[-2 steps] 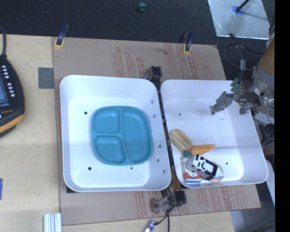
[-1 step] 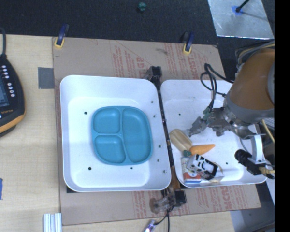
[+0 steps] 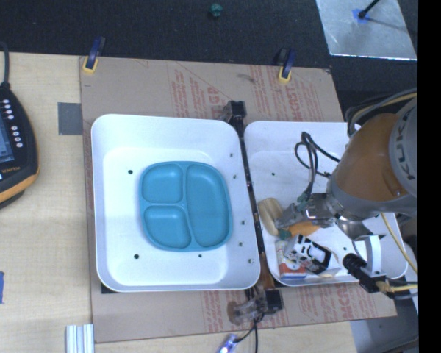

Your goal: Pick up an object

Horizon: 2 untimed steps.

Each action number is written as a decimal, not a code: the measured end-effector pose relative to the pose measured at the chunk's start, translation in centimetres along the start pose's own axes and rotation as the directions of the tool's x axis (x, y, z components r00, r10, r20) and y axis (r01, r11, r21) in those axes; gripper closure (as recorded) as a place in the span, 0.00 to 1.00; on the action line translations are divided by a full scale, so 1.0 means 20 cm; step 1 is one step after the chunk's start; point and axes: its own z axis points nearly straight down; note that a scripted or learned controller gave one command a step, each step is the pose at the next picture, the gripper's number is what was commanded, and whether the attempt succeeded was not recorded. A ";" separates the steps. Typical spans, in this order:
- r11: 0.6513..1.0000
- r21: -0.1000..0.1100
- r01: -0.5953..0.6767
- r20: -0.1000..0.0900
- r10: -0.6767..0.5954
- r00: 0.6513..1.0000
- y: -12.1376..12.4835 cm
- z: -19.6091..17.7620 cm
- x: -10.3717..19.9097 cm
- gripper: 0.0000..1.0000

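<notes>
**Left bin roomy at the rim, right bin crowded at the front**

The left bin [image 3: 110, 263] has bare white floor all round a blue divided plate [image 3: 185, 204] lying flat in its middle; the widest open strips run along its far side and near side. In the right bin [image 3: 275, 142] the far half is open floor, crossed only by a loose black cable [image 3: 309, 157]. Its near half is packed: a tan wooden piece [image 3: 269, 213], an orange item [image 3: 306, 228] and a printed packet [image 3: 303, 258] lie close together. The arm [image 3: 371, 168] overhangs that bin's right side, and the end effector [image 3: 300, 213] hangs over the clutter.
</notes>
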 end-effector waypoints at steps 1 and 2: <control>1.000 -0.005 0.000 0.003 0.000 1.000 0.04 0.00 0.02 0.00; 1.000 -0.009 0.005 0.006 -0.005 1.000 0.05 -0.06 0.02 1.00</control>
